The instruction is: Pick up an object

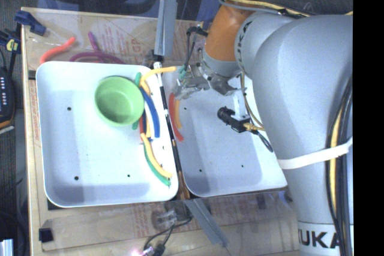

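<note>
Here, gripper (187,84): hovered over right bin (222,171) (top-left corner); jaw state unreadable.
Green bowl (119,100): sat in left bin (72,153).

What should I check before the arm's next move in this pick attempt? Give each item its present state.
1. Tool located: ok, it sits over the right bin's upper left corner.
2. Object between its fingers: cannot tell, too small and blurred.
3. Target nearby: ok, a red strip lies along that bin's left wall just below the tool.
4. Other candidates: ok, a green bowl and coloured strips lie in the left bin.
5. Arm blocking the view: not ok, it covers much of the right bin.
</note>
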